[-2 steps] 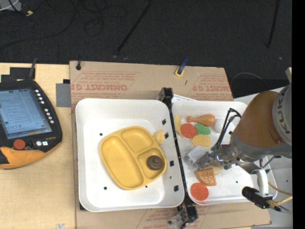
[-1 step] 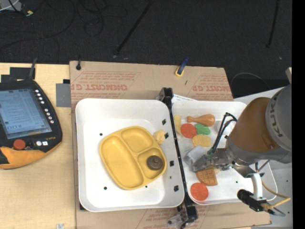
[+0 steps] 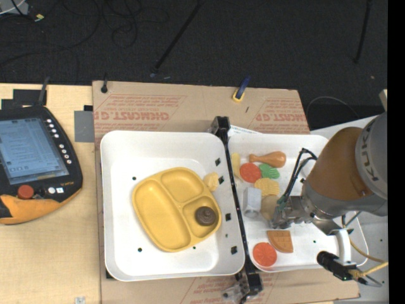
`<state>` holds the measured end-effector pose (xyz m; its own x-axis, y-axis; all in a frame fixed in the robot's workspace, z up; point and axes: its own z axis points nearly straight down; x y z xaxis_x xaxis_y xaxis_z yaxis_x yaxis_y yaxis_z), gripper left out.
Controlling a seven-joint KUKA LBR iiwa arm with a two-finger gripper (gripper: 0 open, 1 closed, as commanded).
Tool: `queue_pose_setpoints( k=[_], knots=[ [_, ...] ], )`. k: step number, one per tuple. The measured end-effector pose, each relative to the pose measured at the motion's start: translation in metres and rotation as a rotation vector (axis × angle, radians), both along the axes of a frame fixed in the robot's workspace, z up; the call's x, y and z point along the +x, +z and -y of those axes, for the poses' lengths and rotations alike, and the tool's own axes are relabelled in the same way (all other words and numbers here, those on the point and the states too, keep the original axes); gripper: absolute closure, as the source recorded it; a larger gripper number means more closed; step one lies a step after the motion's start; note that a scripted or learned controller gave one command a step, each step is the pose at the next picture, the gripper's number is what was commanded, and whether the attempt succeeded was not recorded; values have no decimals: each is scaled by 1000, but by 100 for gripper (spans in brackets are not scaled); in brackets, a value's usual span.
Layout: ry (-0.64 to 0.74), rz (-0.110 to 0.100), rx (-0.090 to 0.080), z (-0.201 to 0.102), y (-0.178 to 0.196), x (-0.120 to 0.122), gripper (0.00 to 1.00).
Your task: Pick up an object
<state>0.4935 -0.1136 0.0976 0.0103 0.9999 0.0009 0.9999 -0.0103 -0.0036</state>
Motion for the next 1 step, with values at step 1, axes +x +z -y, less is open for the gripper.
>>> queue_pose_setpoints(
  k=[1],
  knots=[
    [11,6,-1,-8,57,5,100]
  ],
)
